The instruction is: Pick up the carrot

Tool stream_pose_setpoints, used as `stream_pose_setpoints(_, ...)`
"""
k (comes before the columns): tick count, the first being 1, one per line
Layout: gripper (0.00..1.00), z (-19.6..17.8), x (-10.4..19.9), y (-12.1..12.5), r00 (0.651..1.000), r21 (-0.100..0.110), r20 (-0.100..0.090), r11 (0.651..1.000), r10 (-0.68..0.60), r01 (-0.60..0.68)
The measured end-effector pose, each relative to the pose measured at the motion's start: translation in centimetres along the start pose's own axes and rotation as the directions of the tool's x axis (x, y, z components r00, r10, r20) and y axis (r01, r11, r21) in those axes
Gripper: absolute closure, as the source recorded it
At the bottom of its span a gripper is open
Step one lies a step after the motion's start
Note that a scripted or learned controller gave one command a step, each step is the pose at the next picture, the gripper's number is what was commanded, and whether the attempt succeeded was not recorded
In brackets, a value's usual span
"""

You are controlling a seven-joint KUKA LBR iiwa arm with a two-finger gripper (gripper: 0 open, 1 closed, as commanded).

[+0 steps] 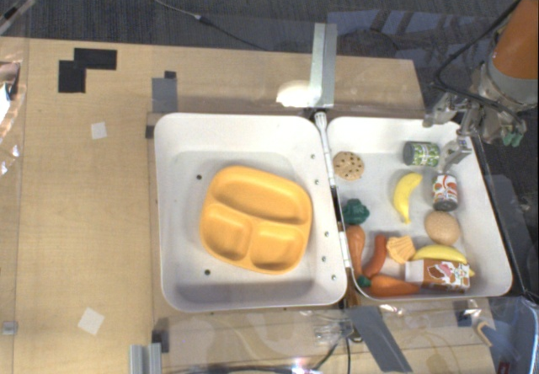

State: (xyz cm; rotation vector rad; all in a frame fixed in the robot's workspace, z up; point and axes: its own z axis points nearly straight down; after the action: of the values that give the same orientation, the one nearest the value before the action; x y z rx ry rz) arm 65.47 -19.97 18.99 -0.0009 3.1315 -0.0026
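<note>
Two white bins (168, 195) sit on the bench (76, 221), the carrot (355, 248) lying in the right one, while the tool (459, 143) hangs open and empty near a green can (421, 153).

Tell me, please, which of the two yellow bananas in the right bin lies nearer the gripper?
The curved yellow banana beside the green can; the other banana lies at the bin's front, farther from the gripper.

I see the wooden bench (84, 221) carrying two white bins side by side, the left bin (177, 280) touching the right bin (497, 267).
</note>
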Motion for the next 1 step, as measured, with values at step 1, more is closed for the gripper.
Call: stream_pose_setpoints(1,0.0,9.98,2.05,7.02,0.973,0.0,0.006,0.973,-0.233,0.233)
